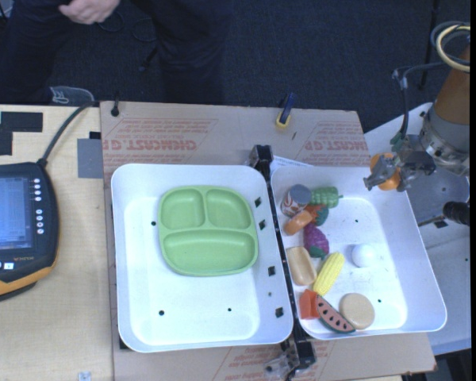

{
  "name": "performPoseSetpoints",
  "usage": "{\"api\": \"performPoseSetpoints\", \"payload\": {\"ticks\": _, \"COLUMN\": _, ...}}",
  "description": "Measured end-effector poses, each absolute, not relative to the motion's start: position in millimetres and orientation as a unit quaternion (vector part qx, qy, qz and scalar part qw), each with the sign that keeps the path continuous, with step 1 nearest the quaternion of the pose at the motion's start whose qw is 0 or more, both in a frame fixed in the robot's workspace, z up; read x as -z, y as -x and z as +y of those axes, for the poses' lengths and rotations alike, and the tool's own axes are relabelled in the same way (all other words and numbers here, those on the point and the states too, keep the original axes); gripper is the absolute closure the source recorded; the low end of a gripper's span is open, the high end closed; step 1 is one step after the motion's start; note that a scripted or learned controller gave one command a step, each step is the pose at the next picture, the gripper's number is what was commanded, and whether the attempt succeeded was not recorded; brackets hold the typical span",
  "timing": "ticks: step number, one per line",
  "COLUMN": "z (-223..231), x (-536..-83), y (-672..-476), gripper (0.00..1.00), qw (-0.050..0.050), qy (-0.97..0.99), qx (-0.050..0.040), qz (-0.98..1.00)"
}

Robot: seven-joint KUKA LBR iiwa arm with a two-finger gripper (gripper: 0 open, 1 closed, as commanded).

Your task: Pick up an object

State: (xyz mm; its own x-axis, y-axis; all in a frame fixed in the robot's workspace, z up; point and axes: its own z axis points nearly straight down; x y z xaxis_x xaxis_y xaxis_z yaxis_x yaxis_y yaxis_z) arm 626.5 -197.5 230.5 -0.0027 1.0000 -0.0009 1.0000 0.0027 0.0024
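Orange thing [389,182]: small, round-ish, bright orange. Looks like a toy fruit, too small to tell which one.
Where it is: up by the right bin's far right corner, just over the rim, not down w/ the other toys.
Gripper [385,175]: grey fingers sit on both sides of the orange thing. It holds it.
Jaws: narrow, closed in on the orange thing, one finger each side.
Arm [448,121]: comes in from the right, grey w/ an orange band up top.
Right bin [397,240]: white, shallow, toys piled on its left side.
Toys in right bin: can [294,200] at the top; green veg [325,196] next to it; carrot [300,220] just below; purple toy [316,241] under that; bread roll [301,265] & corn [329,272] side by side; white egg [363,255] alone to the right; red piece [309,303], melon slice [334,316] & tan bun [357,309] at the near edge.
Left bin [135,292]: white, touches the right bin along the middle.
Green tray [208,231]: lies flat in the left bin, 3 parts, 2 small on top & 1 big below.
Tablet thing [16,228]: orange & black w/ a screen, on the bench far left.
Person [91,6]: stands at the back, one hand shows, dark clothes.
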Motion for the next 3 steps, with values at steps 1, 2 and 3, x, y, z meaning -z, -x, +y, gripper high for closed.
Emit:
{"api": "performPoseSetpoints", "payload": {"ticks": 1, "z": -144, "x": -239, "y": -608.5, "gripper": 1.0, "qw": -0.002, "qy": -0.706, "qx": -0.0001, "qz": 0.709}}
{"api": "performPoseSetpoints", "payload": {"ticks": 2, "z": -98, "x": -228, "y": -595.5, "gripper": 1.0, "qw": -0.003, "qy": -0.706, "qx": 0.0009, "qz": 0.708}}
{"api": "performPoseSetpoints", "payload": {"ticks": 3, "z": -45, "x": -237, "y": -578.9, "gripper": 1.0, "qw": -0.003, "qy": -0.706, "qx": 0.0003, "qz": 0.709}}
